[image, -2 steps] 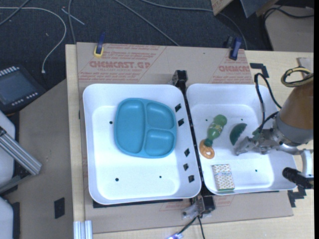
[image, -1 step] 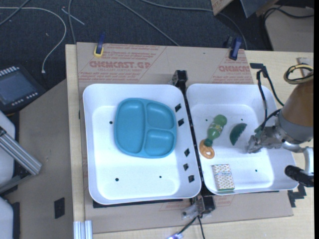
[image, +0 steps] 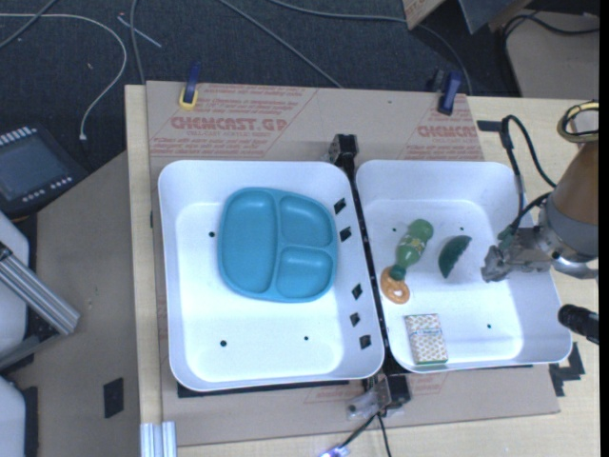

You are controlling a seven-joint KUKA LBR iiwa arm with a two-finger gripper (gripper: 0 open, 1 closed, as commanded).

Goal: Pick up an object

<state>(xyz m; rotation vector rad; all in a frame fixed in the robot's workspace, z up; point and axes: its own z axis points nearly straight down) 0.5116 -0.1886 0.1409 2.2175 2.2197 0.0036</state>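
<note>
So the claw (image: 497, 263) is hanging low at the right side of the right white plastic bin (image: 476, 181), and honestly I can't tell whether it's released or clenched. Nothing visibly between its tips, so I'd say the pick isn't done yet.

Closest to it, just left: one dark green curved piece (image: 454, 254). Further left, one green bottle-shaped toy (image: 411, 245), one orange ring (image: 395, 291), one small patterned box (image: 425, 338). Far left, the other white bin (image: 181, 284) holds one blue sectioned plastic plate (image: 277, 245). Two bins total.
</note>
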